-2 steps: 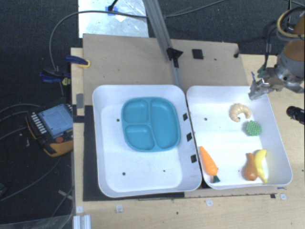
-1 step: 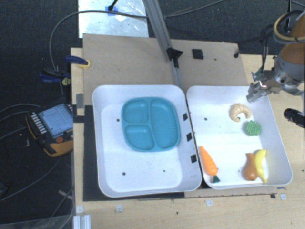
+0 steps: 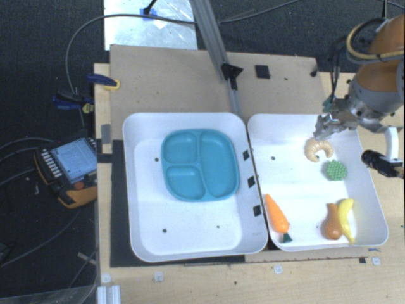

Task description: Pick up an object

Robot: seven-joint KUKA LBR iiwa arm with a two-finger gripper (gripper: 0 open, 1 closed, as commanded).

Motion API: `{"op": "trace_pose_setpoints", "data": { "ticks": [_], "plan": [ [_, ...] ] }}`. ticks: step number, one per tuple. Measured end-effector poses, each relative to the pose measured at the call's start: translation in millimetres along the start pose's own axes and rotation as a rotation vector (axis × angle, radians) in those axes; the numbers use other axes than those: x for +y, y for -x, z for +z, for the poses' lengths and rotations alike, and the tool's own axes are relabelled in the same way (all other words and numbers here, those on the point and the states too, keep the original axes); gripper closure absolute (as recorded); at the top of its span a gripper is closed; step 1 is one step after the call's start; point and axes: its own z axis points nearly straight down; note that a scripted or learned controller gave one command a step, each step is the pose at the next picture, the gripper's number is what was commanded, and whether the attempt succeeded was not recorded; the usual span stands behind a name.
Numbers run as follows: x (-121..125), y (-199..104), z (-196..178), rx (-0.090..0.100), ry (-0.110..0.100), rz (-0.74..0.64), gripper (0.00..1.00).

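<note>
Gripper (image 3: 328,126): just above croissant (image 3: 318,149), right bin (image 3: 285,132); finger state cannot be told. Advised: descend centred on croissant, then close.

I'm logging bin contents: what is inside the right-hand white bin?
The right bin holds a tan croissant, a green ball, a carrot, a banana and an orange-brown piece. The gripper covers a bit of floor.

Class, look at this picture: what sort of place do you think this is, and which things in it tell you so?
Probably a robotics lab test bench. A robot arm reaches over two white bins, toy food such as a carrot and banana serves as practice objects, and cables and clamps lie around.
</note>
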Motion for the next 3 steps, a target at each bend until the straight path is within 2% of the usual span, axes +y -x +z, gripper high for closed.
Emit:
{"op": "trace_pose_setpoints", "data": {
  "ticks": [1,2,3],
  "plan": [
    [-6,-55,-11,0.002,0.001,-0.002,1.0],
    [-24,-102,-3,0.002,-0.002,-0.001,1.0],
    [-38,-154,-17,0.003,-0.001,-0.003,1.0]
  ]
}}
